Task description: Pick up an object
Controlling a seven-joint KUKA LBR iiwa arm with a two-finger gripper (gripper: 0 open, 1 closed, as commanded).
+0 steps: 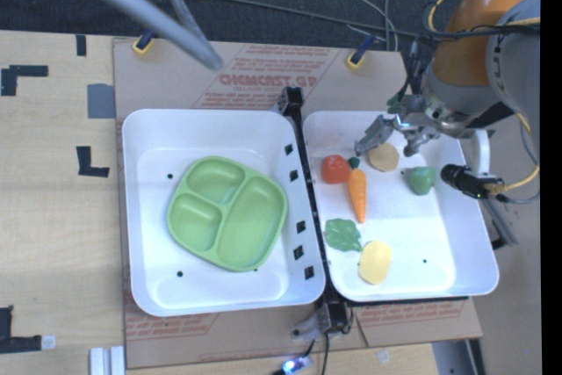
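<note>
My gripper (392,139) hangs over the back of the right bin (470,277), its fingers spread open on either side of a small beige round piece (383,158) that lies just below it. Nothing sits between the fingers. In the same bin lie a red tomato (334,169), an orange carrot (357,194), a green leafy piece (342,234), a yellow potato-like piece (375,262) and a small green piece (421,180).
The left bin (149,136) holds a green divided plate (229,212). Black clips (297,189) run along the wall between the bins. The orange-banded arm (479,22) and its cables hang over the right bin's back right corner.
</note>
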